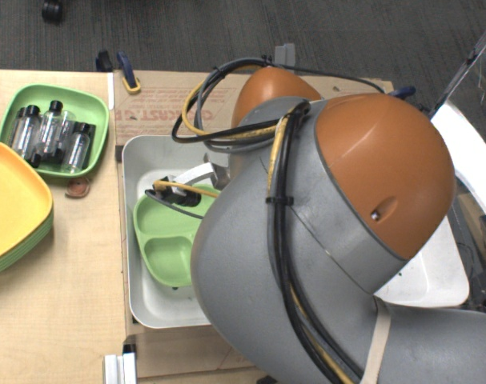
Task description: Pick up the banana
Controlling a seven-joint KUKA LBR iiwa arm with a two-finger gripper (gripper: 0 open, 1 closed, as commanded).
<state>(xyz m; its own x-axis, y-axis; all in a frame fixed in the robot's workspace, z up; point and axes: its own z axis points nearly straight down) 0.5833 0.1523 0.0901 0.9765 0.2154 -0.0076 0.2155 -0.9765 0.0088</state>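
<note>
My grey and orange arm (323, 238) fills the middle and right of the camera view and covers most of both bins. Its wrist end (214, 170) hangs over the back of the left white bin (134, 238). Just below and to the left of the wrist, a light green two-part tray (169, 242) lies in that bin. The arm hides the parts of the bins where a banana could lie.
On the wooden bench to the left stands a green tray (54, 130) with several dark-capped vials. A stack of yellow plates (10, 206) sits at the left edge, with a small brown thing (78, 188) beside it. Part of the right bin (435, 282) shows past the arm.
</note>
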